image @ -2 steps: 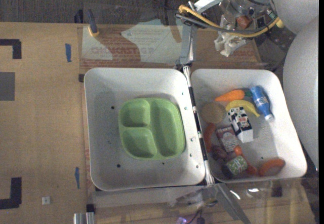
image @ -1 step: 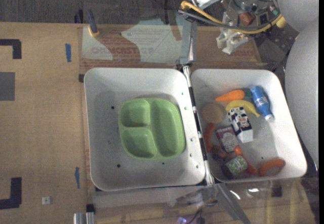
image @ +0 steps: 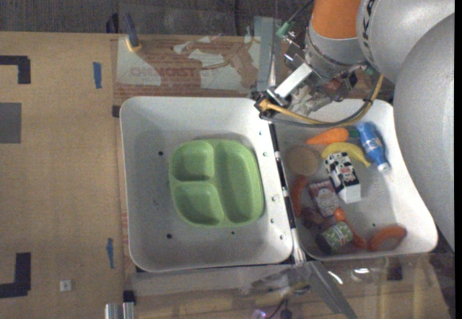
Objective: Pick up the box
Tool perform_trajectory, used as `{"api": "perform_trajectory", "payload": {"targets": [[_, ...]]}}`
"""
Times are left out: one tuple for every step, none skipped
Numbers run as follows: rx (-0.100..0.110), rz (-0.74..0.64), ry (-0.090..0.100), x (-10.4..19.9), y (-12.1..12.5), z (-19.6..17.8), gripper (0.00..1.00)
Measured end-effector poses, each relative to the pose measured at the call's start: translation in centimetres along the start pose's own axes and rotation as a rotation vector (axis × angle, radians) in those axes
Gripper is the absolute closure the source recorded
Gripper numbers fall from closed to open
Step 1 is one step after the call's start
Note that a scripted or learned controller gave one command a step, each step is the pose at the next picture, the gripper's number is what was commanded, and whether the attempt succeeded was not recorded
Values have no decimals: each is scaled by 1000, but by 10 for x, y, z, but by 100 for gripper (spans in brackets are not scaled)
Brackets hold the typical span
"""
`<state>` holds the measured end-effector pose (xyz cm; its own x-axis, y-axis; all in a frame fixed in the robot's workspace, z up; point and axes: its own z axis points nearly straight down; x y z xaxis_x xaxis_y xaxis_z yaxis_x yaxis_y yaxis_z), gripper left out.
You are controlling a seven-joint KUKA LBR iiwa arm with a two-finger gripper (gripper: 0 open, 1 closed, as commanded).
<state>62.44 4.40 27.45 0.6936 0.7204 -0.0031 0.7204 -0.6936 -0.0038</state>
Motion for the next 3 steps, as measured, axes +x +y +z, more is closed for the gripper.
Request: {"api": "perform_trajectory", "payload": {"targets": [[-1,126,2,42,-69,-8,100],[-3,66,2,-10,-45,-160,100],[0,-149,-1,-60,-68,-106,100]]}}
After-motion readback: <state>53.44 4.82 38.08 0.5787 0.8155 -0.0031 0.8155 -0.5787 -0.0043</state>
